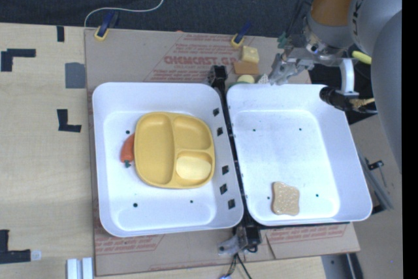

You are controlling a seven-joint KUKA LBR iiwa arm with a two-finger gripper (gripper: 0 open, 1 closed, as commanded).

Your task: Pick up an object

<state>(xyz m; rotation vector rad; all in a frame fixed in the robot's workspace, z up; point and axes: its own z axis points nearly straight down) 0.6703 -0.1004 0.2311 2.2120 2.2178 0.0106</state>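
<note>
The end effector hangs over the far rim of the right bin, just past its back-left corner, with its fingers pointing down toward the cardboard beyond the rim; they appear slightly parted with nothing between them, though the view is too small there to be sure how wide the gap is. That position reads as a hover or staging pose, since it sits well apart from anything in the bin worth grasping. The only loose thing in the right bin is a slice of bread, lying flat on the floor near the front edge, a little left of centre. It is tan, speckled, with a rounded top and squarer base, and looks thin and flat, which I judge would make it awkward to pinch from above. The left bin holds a yellow divided plate resting flat, with a pale yellow rounded piece sitting in its smaller compartment and an orange item wedged just beside the plate's left edge, partly hidden under it. Behind the bins, on the cardboard sheet covering the desk, small blocks lie outside the working area, near the end effector.
</note>
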